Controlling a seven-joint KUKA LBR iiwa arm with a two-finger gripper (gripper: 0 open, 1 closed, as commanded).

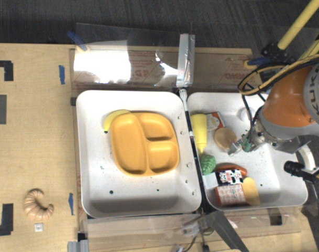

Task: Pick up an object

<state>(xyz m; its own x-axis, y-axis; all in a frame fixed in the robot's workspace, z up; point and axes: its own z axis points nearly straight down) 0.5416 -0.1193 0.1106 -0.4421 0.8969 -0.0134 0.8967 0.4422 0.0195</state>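
Observation:
My gripper (pixel 241 145) hangs low over the middle of the right bin (pixel 285 193), below the orange wrist band. Just left of it lies a tan round object (pixel 224 137), close to the gripper tip; contact is not discernible. Also in this bin are a yellow bottle-shaped item (pixel 199 129), a green broccoli-like piece (pixel 208 164), a red and black packet (pixel 230 174), a red can (pixel 230 195) and a small yellow piece (pixel 250 189).
The left bin (pixel 91 140) holds a yellow divided tray (pixel 144 143) with a yellow banana-like item (pixel 113 118) peeking from behind it. A tan croissant-shaped toy (pixel 38 204) lies on the bench at lower left. Cables and a yellow pole stand at upper right.

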